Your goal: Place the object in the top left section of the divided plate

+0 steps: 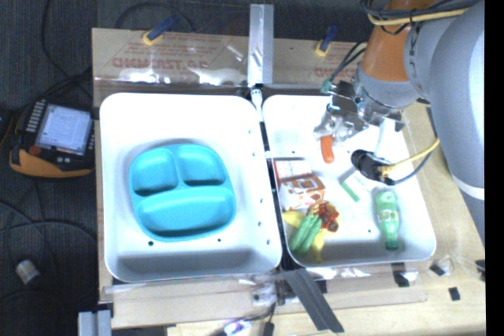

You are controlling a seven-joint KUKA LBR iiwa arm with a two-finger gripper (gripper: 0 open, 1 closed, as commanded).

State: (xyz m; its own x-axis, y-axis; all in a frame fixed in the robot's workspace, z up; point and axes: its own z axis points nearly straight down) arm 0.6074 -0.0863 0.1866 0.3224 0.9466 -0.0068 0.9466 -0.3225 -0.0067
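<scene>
Pick phase: gripper [340,126] hovered over right bin [417,244] beside orange piece [327,149] — grip state indiscernible. Next: secure object, carry to divided plate [183,191].

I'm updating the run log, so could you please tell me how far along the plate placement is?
Nothing looks placed yet: the blue divided plate in the left bin has nothing in its sections. The gripper is over the right bin, just above a small orange object; whether it grips it is unclear. Left to do: lift an object, carry it across and set it in the top left section.
</scene>
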